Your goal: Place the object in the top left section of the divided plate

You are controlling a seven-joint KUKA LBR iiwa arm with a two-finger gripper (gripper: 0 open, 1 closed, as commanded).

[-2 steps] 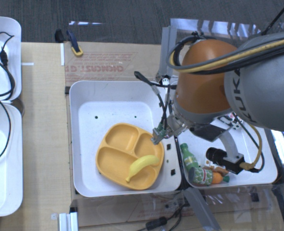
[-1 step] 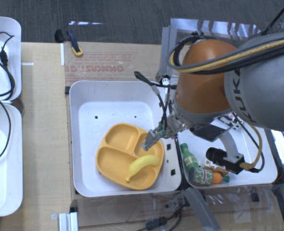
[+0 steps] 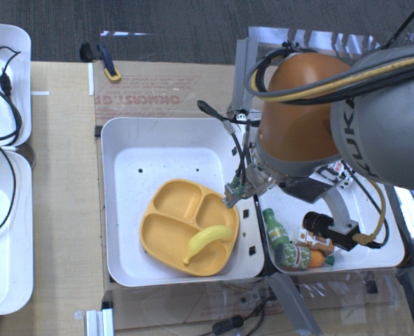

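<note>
Camera view: one banana (image 3: 208, 242) on one divided plate (image 3: 166, 219) — pincer (image 3: 233, 194) state unclear.

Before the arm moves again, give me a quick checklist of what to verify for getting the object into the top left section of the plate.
1. Divided plate lies flat in the left bin: ok.
2. Top left section free to receive something: ok, bare yellow.
3. Banana location: not ok, it lies in the lower right section.
4. Gripper position: hangs at the plate's upper right rim, not over the banana: not ok.
5. Gripper holding anything: cannot tell, too small and dark.
6. Green bottle and other toys stay in the right bin, clear of the path: ok.
</note>
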